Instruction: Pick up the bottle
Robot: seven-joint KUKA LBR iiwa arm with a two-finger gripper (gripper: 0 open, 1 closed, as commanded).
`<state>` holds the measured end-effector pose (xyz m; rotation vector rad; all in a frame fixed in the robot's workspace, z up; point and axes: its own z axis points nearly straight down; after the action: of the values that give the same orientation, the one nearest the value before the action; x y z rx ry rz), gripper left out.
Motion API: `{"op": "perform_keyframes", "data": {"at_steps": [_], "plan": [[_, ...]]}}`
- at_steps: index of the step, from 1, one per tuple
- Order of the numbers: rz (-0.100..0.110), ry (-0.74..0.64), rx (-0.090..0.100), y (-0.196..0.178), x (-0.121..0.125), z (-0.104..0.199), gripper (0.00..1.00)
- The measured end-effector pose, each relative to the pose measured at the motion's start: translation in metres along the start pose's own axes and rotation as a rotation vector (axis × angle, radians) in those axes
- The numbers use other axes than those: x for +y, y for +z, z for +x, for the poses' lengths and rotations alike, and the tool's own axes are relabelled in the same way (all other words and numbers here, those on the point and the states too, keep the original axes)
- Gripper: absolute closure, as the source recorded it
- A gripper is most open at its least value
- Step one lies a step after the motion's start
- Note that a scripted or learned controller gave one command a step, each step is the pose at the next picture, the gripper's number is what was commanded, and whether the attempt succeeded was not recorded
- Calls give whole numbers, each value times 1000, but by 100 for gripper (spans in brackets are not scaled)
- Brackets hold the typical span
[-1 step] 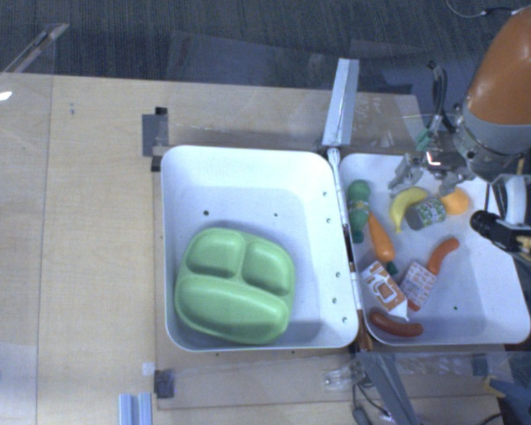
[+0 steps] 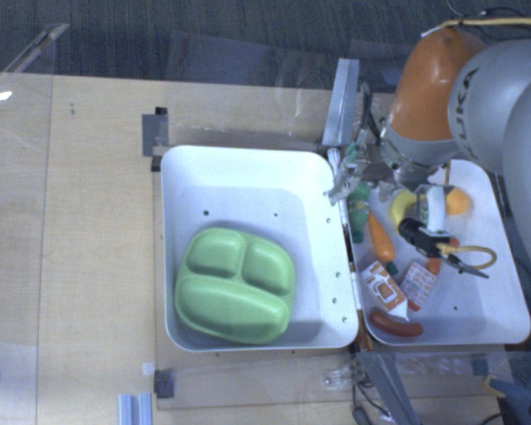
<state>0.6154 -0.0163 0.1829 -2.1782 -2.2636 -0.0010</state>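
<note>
- Camera view from above: the gripper (image 2: 352,182) sits low over the far-left corner of the right bin (image 2: 488,310), right against the wall shared by the two bins.
- Whether the gripper is released or clenched cannot be told; the wrist hides it.
- The arm (image 2: 434,78), with its orange band, reaches in from the far right above that corner.
- The bottle (image 2: 359,211), a small green shape, lies just on the near side of the gripper, beside the left wall of the right bin and partly hidden. Contact between them cannot be made out.
- An orange carrot (image 2: 381,238) lies slanted just to the right of the bottle.
- A yellow banana (image 2: 402,207) is to the right of the gripper, and an orange fruit (image 2: 458,202) is farther right.
- Two small printed cartons (image 2: 384,286) (image 2: 418,282) lie side by side nearer the front.
- A reddish sausage (image 2: 395,326) lies at the near edge.
- The left bin (image 2: 248,171) holds a green sectioned tray (image 2: 237,283) in its near-left part.
- Both bins rest on the pale tabletop (image 2: 80,237).
</note>
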Motion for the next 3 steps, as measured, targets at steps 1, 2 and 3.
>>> {"op": "perform_keyframes", "data": {"at_steps": [1, 2, 3], "plan": [[-5, -1, 1, -10, 2, 1, 100], [-2, 38, 1, -14, 51, 101, 100], [-4, 230, 1, -26, 61, 179, 100]]}}
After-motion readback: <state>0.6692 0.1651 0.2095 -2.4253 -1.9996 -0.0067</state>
